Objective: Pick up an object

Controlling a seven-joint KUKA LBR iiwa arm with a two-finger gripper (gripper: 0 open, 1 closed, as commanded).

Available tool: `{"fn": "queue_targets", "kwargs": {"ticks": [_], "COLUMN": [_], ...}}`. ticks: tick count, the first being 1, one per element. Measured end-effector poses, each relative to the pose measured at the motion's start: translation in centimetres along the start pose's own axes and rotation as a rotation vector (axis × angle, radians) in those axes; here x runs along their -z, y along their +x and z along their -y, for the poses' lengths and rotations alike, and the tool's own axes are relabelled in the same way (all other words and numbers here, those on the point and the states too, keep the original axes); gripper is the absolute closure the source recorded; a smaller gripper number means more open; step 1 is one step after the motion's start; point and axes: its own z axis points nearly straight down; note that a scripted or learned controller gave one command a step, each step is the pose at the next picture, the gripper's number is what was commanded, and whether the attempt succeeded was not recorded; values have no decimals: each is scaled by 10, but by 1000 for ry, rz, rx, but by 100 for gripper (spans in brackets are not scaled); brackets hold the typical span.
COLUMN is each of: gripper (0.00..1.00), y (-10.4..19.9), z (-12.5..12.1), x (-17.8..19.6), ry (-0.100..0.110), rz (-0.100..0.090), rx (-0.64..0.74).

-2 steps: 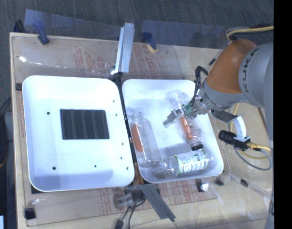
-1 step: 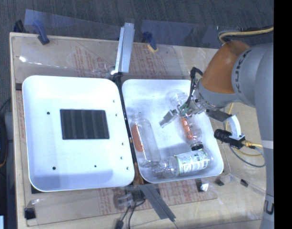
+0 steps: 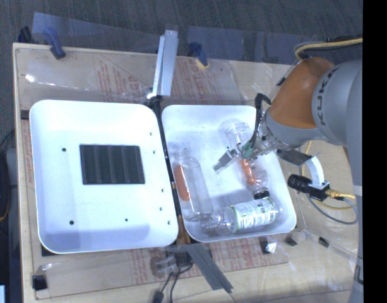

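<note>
The gripper (image 3: 234,156) hangs low inside the right bin (image 3: 174,122), reaching in from the right on the grey arm (image 3: 335,106) with its orange band. One pale finger (image 3: 222,161) juts out to the left over bare bin floor; the other is lost among the dark wrist parts, so I cannot tell how far the hand is open, and nothing can be seen clamped in it. Just below and right of it lies a small clear bottle with an orange inside (image 3: 252,173), perhaps touching the gripper. A clear round bottle (image 3: 236,131) sits just above the hand. A long clear bottle with an orange strip (image 3: 188,185) lies along the bin's left wall, and a labelled bottle with a black cap (image 3: 247,215) lies along the near wall. The left bin (image 3: 54,169) holds a dark ribbed rectangle (image 3: 112,164)
</note>
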Motion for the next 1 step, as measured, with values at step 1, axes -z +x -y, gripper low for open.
{"fn": "queue_targets", "kwargs": {"ticks": [1], "gripper": [0], "y": [2], "z": [6], "x": [19], "ry": [-4], "rz": [4], "rx": [4]}}
